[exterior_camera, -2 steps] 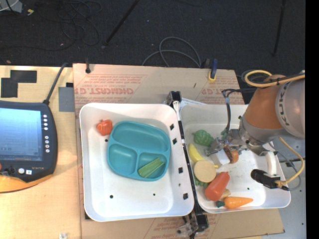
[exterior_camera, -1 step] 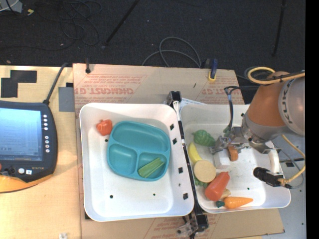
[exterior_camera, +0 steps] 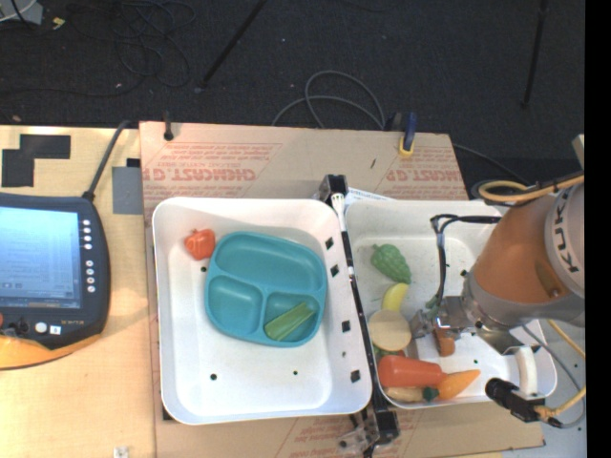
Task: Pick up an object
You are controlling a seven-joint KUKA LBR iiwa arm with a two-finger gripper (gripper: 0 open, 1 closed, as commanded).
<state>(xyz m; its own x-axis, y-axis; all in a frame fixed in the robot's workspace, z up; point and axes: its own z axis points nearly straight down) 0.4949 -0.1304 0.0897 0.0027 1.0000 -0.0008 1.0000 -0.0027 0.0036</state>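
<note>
Down in the right bin (exterior_camera: pixel 420 219) sits my claw (exterior_camera: pixel 441 332), low over the toy food, at about three o'clock from the beige round piece (exterior_camera: pixel 389 332) and just above the long red piece (exterior_camera: pixel 410 370) and the orange carrot (exterior_camera: pixel 460 382) that lie along the bin's six o'clock wall. Whether the claw is clenched or released I cannot tell; my own wrist and its orange band (exterior_camera: pixel 516 256) crowd over it from the three o'clock side, and nothing can be seen gripped in it. So I judge the pick as not yet made: I am at the reaching or closing stage, with the lift and everything after it left to do. Nearest candidates are the beige round piece, touching or almost touching the yellow piece (exterior_camera: pixel 395 298) at its twelve o'clock, and the red and orange pieces at my six o'clock. Farther off, toward eleven o'clock from the claw, the green pepper-like piece (exterior_camera: pixel 390 261) lies by itself on the white floor. Across the divider at nine o'clock, the left bin (exterior_camera: pixel 191 380) bears a teal divided plate (exterior_camera: pixel 258 265) with a green strip (exterior_camera: pixel 290 321) resting in its lower right compartment, and a small red piece (exterior_camera: pixel 200 244) just beside the plate's ten o'clock corner; all of these are well apart from me. Crowding near the claw is the risk, since several pieces sit close together there.
</note>
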